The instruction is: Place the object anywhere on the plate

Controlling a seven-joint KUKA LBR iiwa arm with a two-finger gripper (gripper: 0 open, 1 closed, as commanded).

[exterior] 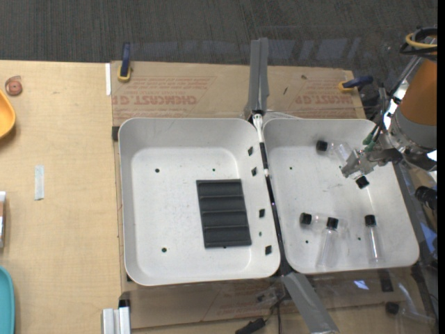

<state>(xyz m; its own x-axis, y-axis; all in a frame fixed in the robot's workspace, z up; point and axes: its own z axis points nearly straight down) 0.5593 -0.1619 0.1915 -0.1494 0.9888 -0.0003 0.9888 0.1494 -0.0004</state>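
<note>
Grey arm (pixel 410 127) slanting in over right bin (pixel 306 256)

Both bins, left (pixel 139 152) and right (pixel 389 252), are smooth white plastic with a faint sheen and fine dark speckling. The ribbed black plate (pixel 223 213) in the left bin is matt. The vials (pixel 373 239) in the right bin are clear and glossy, with black caps. A brown printed cardboard sheet (pixel 188 89) lies under the bins, matt. The counter (pixel 55 256) shows pale, smooth wood-look laminate. The floor (pixel 208 12) is dark, rough carpet.
</note>
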